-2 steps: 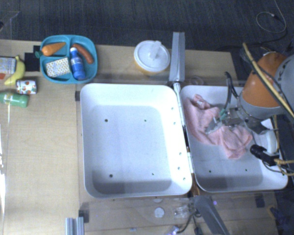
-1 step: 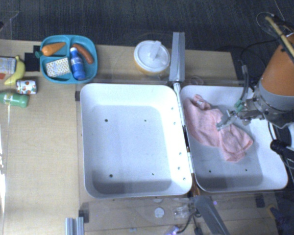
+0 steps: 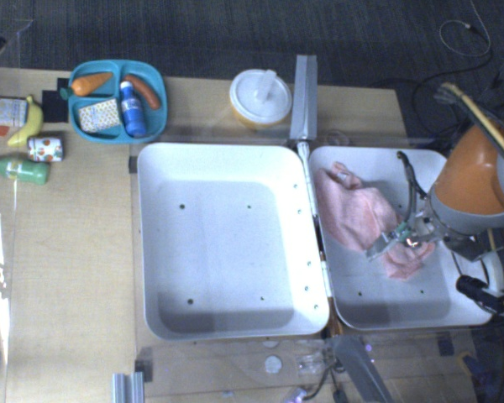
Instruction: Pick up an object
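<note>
Left of the right-hand shallow white bin (image 3: 353, 305) lies its wide white twin (image 3: 227, 309). Within the right-hand bin, a crumpled pink cloth (image 3: 357, 212) sprawls at its left half. The two-finger gripper (image 3: 401, 242) sits low at the cloth's right edge; whether its jaws grip anything cannot be told.

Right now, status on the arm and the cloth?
Gripper low in the right bin, at the pink cloth. Grasp unconfirmed. Cloth bunched along the bin's left side. Nothing else beside it.
</note>
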Action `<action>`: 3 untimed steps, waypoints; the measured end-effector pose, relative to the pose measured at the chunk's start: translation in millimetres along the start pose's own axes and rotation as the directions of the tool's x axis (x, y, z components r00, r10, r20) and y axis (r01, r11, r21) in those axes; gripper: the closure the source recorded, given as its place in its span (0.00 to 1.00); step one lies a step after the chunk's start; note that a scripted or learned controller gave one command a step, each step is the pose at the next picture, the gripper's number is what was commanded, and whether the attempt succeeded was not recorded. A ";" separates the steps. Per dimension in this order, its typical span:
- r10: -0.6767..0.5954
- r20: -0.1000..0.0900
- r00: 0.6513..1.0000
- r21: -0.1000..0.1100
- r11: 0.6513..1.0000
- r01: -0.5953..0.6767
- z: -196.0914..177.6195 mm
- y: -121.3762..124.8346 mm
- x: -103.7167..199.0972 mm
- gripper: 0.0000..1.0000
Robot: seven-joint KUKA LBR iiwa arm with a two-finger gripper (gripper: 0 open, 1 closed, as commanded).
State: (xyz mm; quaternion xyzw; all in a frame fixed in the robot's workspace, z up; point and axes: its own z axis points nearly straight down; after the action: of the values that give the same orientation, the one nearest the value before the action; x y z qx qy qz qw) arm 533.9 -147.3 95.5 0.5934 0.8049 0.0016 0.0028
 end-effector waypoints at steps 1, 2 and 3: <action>-0.157 0.011 0.988 -0.013 0.988 0.157 4.2 -33.7 10.6 0.00; -0.156 0.018 0.988 -0.020 0.987 0.157 -7.8 -30.4 9.5 1.00; -0.254 -0.003 0.967 0.003 0.967 0.254 -16.0 -41.6 20.8 1.00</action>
State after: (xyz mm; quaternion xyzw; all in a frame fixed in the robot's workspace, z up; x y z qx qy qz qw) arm 487.9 -139.7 111.3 0.4853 0.8744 0.0008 0.0012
